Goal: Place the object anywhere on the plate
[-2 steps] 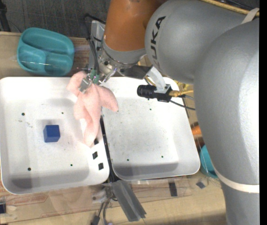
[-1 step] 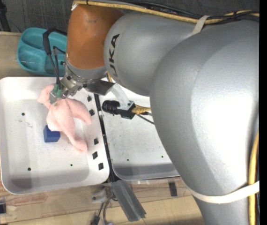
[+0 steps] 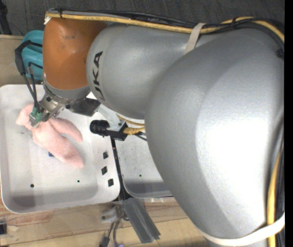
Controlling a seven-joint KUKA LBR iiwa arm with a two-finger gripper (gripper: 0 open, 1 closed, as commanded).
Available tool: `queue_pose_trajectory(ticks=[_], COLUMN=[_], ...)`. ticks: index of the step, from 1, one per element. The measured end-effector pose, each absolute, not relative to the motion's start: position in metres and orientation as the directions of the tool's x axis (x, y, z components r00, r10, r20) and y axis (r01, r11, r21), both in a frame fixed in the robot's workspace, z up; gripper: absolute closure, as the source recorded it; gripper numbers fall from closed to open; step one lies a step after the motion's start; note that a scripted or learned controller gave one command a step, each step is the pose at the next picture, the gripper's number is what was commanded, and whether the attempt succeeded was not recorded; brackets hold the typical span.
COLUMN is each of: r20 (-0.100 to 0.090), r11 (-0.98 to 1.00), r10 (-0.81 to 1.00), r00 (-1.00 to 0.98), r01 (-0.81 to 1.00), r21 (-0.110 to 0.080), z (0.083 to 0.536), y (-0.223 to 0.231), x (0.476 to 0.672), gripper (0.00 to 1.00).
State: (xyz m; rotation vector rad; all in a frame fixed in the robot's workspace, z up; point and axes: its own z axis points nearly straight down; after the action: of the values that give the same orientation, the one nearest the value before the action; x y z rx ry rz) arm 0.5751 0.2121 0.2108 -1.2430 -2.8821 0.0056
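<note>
Where arm blocks right bin, pincer meets pink object, fingers unclear

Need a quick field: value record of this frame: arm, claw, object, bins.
arm: grey KUKA arm with orange band, reaching in from the right, covering most of the right bin
claw: at, over the upper left of the left bin, right at the pink object's upper end; grasp not discernible
object: pink soft item, lying in the left bin
plate: cannot tell from this view
</note>
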Motion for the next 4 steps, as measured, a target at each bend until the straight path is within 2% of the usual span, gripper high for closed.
queue_pose_trajectory(ticks=[1, 2, 3, 4], r20=[0.0, 0.001, 0.0, 0.0], r11=[0.664, 0.746, 0.696, 0.788], r10=[0.747, 0.666, 0.718, 0.616], r00=[-0.664, -0.746, -0.696, -0.788], r01=[0.747, 0.666, 0.718, 0.616], r21=[-0.003, -0.002, -0.002, 0.0], z=[0.18, 0.177, 0.145, 0.164], y=[0.163, 0.195, 0.132, 0.125], x=[0.633, 0.576, 0.641, 0.581], gripper=[1.0, 1.0, 1.0, 1.0])
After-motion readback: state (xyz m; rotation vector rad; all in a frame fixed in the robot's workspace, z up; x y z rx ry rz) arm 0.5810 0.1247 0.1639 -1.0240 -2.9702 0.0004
